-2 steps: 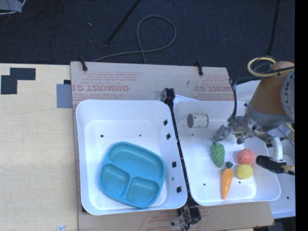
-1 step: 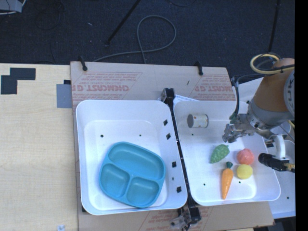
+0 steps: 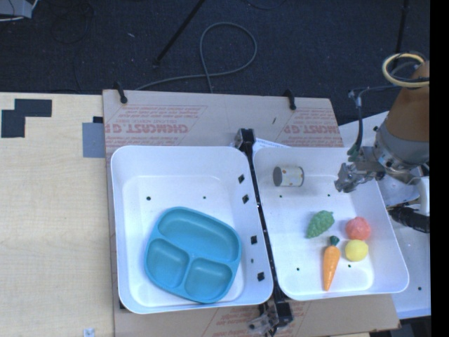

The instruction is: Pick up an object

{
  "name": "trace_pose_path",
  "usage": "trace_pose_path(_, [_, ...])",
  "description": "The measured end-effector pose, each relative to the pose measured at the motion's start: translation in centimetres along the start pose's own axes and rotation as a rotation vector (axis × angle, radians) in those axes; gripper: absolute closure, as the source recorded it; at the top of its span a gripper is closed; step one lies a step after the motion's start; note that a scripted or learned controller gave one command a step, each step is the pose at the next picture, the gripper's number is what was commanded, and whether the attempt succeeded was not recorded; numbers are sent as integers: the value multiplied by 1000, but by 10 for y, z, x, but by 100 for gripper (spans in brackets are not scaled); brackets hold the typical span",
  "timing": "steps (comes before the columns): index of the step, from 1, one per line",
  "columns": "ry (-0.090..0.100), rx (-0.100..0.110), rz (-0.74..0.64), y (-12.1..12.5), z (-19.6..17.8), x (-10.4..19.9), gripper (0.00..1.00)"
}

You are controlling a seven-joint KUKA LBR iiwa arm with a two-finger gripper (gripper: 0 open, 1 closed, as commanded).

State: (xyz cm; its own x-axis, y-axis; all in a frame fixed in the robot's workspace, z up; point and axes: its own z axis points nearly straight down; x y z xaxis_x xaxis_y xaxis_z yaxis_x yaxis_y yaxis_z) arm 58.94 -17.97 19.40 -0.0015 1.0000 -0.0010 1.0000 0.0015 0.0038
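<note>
Sitting side by side on a cardboard-covered bench [image 3: 210, 121]: two shallow white bins. Lying in the right bin [image 3: 393, 286], toward its far wall, a small grey-and-tan cylinder [image 3: 288, 176], long axis running left to right across the view. Hovering to its right at about the same depth, over the bin's right edge, the gripper [image 3: 346, 177], gripping nothing; whether spread or closed cannot be told. Clustering nearer the camera: green toy vegetable [image 3: 320, 224], carrot [image 3: 330, 265], red ball [image 3: 358, 227], lemon [image 3: 356, 250]. Resting in the left bin [image 3: 133, 167], a blue divided tray [image 3: 192, 253].

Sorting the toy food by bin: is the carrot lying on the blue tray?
No, the carrot lies in the right bin beside the yellow fruit, while the blue tray sits in the left bin.
</note>
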Motion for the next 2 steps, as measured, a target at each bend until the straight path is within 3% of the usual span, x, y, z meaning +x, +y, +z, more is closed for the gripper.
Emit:
trace_pose_path(1, [0,1,0,1,-49,-1,100])
trace_pose_path(2, [4,8,-3,-5,-37,54,100])
